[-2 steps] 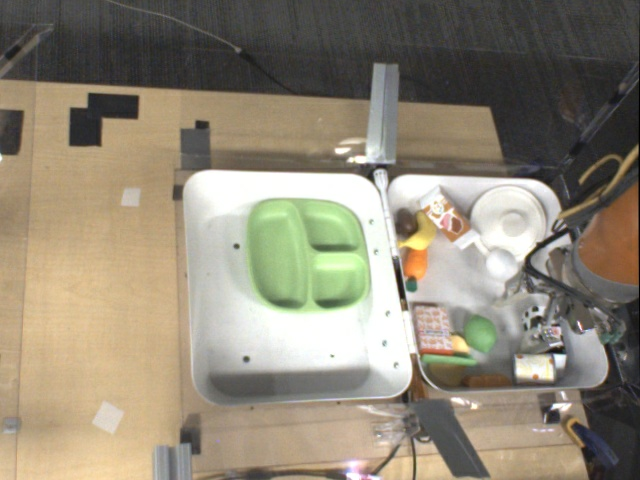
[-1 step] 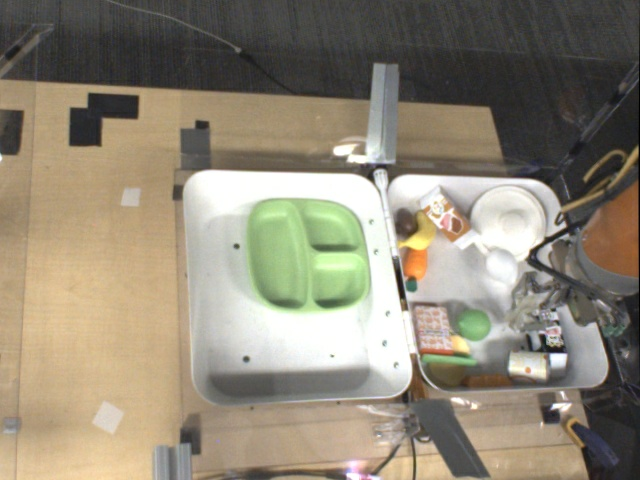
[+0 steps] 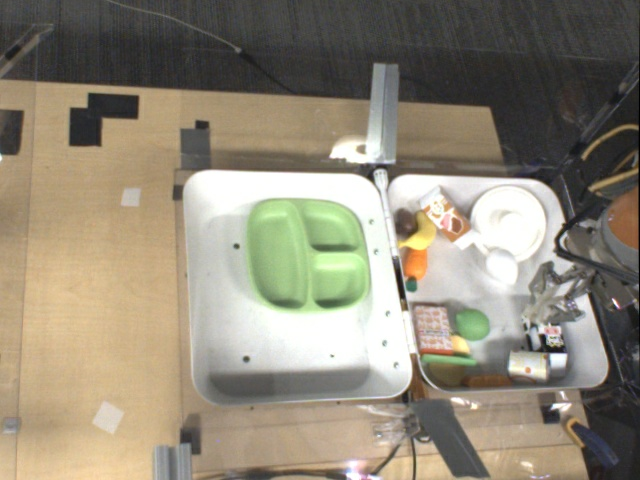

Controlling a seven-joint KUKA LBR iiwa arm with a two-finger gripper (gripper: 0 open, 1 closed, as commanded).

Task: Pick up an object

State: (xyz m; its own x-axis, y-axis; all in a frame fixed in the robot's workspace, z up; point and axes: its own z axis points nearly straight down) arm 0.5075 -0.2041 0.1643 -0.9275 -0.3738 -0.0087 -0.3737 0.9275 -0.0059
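My gripper (image 3: 553, 296) hangs over the right side of the right bin (image 3: 590, 373), reaching in from the right edge. Just below it lie a small black-and-white item (image 3: 553, 340) and a pale can on its side (image 3: 528, 366). Nothing can be seen held in the gripper. Also in this bin are a white bowl (image 3: 510, 218), a small white cup (image 3: 500, 265), a banana (image 3: 425, 234), an orange carrot (image 3: 415, 263), a snack packet (image 3: 446, 215), a red patterned box (image 3: 431, 328) and a green ball (image 3: 472, 323).
The left bin (image 3: 215, 358) holds a green divided plate (image 3: 305, 253). A metal post (image 3: 384, 113) stands behind the seam between the bins. A wooden bench (image 3: 90, 298) stretches out to the left. Cables run at the right edge beside the arm (image 3: 620, 223).
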